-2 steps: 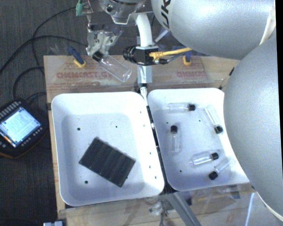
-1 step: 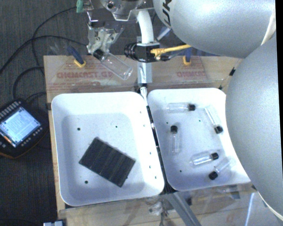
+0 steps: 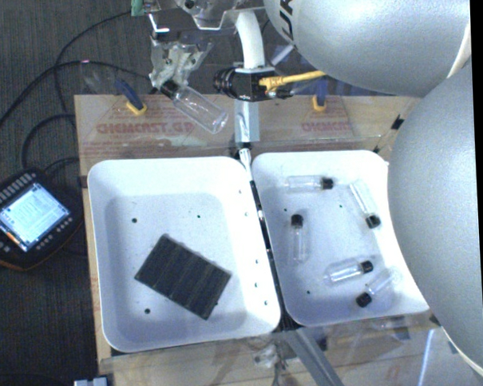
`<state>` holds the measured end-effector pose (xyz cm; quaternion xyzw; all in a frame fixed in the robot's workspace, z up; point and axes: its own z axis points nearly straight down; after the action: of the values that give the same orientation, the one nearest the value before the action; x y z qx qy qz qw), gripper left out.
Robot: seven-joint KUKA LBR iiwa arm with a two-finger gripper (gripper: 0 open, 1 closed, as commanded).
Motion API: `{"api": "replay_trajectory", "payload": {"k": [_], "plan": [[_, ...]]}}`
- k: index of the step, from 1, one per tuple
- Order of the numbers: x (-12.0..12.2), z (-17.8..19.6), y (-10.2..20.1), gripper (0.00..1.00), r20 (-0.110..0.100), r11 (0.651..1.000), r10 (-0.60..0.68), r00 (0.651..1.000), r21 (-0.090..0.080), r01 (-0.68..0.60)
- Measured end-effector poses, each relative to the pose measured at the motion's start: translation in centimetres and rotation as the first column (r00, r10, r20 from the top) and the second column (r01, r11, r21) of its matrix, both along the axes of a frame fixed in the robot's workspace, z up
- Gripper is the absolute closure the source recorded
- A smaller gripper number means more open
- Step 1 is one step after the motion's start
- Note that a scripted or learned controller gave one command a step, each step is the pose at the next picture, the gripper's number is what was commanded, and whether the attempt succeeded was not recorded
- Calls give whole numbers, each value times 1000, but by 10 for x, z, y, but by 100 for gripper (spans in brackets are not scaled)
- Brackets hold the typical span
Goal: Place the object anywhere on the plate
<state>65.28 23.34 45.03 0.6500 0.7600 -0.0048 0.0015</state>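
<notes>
Clear plastic, a vial (image 3: 199,108) sits clenched in the gripper (image 3: 171,74) high beyond the black plate (image 3: 183,276) (presumably lifted for carrying there); five vials lie right of it.

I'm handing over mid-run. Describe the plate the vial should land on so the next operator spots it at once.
Start with the left white bin of the two on the bench. On its floor, toward the near side, lies the plate: a flat, dark, ridged rectangle set at a slant. It is the one dark slab in view; the right bin holds clear vials with black caps.
</notes>
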Motion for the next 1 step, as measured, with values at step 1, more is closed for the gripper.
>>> {"api": "replay_trajectory", "payload": {"k": [1], "plan": [[0, 9, 0, 100, 0, 1000, 0, 1000, -3, 0]]}}
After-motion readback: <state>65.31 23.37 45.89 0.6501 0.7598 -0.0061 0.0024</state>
